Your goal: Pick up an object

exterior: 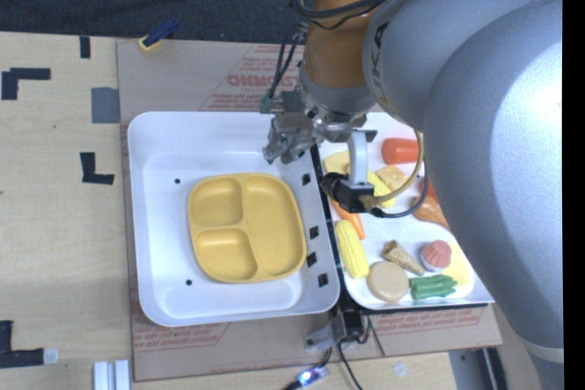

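My gripper hangs over the far right corner of the left bin, close to the wall between the two bins. It sits just beyond the far right edge of a yellow divided plate that lies flat in that bin. I see nothing in it. The right bin holds toy foods: a corn cob, a carrot, a red piece, a yellow wedge, a round tan biscuit, a green piece and a pink-red round piece.
The arm's grey body covers the far and right parts of the right bin. A dark cable clip hangs over the divider. Both bins rest on cardboard on the wooden bench. A blue and yellow object lies beyond the bins.
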Robot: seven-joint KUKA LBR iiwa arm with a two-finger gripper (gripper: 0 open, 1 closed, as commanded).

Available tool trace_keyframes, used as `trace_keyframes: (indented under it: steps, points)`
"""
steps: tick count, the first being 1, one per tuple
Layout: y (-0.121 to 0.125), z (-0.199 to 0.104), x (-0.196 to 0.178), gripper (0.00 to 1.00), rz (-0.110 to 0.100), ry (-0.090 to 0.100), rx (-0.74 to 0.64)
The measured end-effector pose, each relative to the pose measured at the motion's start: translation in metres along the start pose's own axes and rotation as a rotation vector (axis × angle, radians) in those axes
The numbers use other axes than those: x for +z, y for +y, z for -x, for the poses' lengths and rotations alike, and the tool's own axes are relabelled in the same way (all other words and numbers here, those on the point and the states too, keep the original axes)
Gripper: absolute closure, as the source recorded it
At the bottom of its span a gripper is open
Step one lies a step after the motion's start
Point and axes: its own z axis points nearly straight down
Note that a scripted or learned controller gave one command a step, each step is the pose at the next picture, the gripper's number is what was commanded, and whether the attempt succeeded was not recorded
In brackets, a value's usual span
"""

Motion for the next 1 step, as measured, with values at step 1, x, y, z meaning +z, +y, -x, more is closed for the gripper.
trace_keyframes:
  steps: [1]
  points:
    - [-0.0088,0.0017,0.0068,1.00,-0.003,-0.003,0.003]
